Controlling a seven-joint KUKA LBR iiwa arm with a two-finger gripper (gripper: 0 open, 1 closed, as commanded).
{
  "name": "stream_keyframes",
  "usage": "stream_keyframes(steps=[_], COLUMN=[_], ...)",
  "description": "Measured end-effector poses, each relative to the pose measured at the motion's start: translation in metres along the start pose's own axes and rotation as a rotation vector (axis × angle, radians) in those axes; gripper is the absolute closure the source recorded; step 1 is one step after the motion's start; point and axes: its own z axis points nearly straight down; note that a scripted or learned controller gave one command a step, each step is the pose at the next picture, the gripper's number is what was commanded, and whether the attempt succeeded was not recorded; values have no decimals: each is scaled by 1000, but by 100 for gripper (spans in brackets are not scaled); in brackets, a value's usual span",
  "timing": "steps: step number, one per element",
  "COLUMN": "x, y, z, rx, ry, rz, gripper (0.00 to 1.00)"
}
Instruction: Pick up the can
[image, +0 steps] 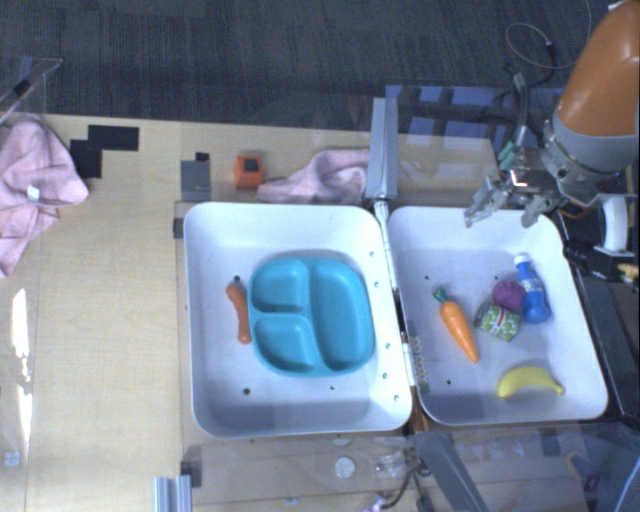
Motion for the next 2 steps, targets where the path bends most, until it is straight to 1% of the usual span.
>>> stream_keyframes(steps=[1,2], x=[2,3], y=[2,5], z=[-11,-23], rx=[-6,-13], ry=[0,1], rz=[-5,-10], gripper=[100,100])
